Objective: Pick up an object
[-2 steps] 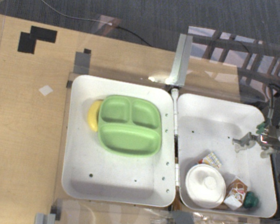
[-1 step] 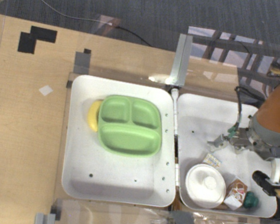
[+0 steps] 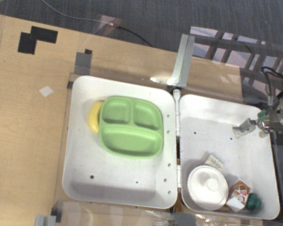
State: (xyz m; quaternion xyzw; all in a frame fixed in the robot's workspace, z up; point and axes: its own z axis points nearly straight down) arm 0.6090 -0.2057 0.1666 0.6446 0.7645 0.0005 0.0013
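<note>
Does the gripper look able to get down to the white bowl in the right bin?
Probably yes: the gripper hangs over the same bin, and nothing covers the white bowl, though a small carton sits close beside it.

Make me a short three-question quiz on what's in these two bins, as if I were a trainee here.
1. True or false: the green divided tray lies in the left bin.
2. What yellow thing peeks out from under the tray's left edge?
3. Where is the claw? A) over the tray B) above the right bin's far right part C) on the white bowl

Key: 1 true. 2 a banana, it seems. 3 B.
</note>
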